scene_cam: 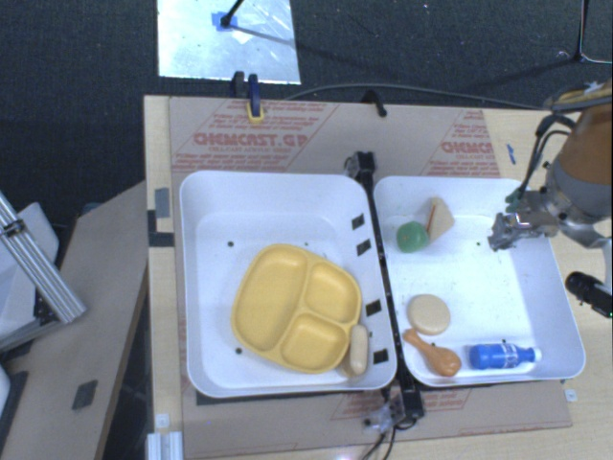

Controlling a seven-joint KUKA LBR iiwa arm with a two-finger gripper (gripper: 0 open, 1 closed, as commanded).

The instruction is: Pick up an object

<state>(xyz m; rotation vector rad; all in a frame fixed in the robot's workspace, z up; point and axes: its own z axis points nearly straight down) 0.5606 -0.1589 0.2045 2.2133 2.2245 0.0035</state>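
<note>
While the arm (586,166) reaches in from the right, its claw (505,230) hangs over the upper right part of the right bin (565,305), above bare floor close to the right wall. Whether the claw is wide or narrow cannot be told at this slant; nothing is seen between its tips.

Left bin (206,257): yellow divided tray (287,300), with a pale bread roll (357,350) touching its lower right corner. Too flat and too wide for a pinch, probably.

Right bin, candidates for the pick:
- blue bottle (500,356), lying on its side along the lower wall
- round tan disc (428,313), mid-bin
- orange drumstick-shaped toy (433,354), just below the disc
- tan wedge (440,218), touching the green ball (413,237), upper left

Risks, as judged:
1. A straight descent from here closes on nothing; every item sits well apart from the claw.
2. Proximity to the right wall could mean a tip catching the rim.
3. The bottle may roll; the wall crowds it.
4. The ball could squirt out sideways, or the wedge be grabbed with it.
</note>
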